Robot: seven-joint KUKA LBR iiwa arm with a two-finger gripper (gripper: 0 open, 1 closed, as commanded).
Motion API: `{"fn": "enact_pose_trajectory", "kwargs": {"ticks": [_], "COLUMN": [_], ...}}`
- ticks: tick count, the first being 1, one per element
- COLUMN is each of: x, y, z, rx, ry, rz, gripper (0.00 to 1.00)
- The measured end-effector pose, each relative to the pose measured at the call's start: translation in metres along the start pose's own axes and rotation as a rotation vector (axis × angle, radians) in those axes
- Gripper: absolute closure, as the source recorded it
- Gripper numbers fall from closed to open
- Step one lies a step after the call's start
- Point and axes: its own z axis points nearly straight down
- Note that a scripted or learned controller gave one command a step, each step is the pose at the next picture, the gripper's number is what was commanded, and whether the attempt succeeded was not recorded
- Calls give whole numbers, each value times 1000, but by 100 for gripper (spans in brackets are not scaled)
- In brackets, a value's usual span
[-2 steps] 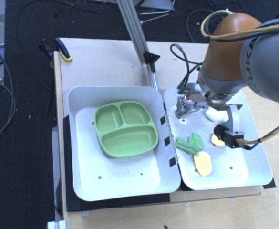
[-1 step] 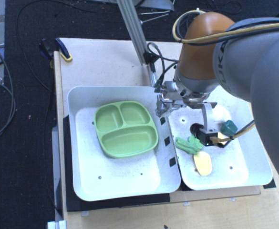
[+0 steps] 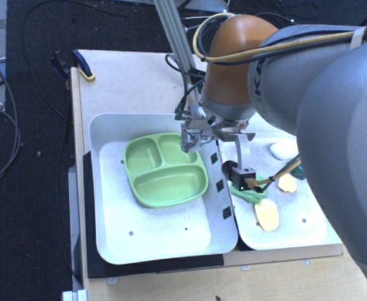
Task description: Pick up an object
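While a yellow oval piece and a green item lie in the right bin, the left bin holds a green divided tray. Farther back, the end effector hangs over the tray's far right corner; its grip cannot be made out.

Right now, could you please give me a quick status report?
Claw low at green tray's far right rim. Grip unconfirmed. Small items sit in right bin.
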Motion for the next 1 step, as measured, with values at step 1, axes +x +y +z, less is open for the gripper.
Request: {"fn": "enact_pose_trajectory", "kwargs": {"ticks": [1], "x": [-4], "y": [0], "z": [-1], "rx": [1], "ry": [-2], "rz": [5], "gripper": [0]}}
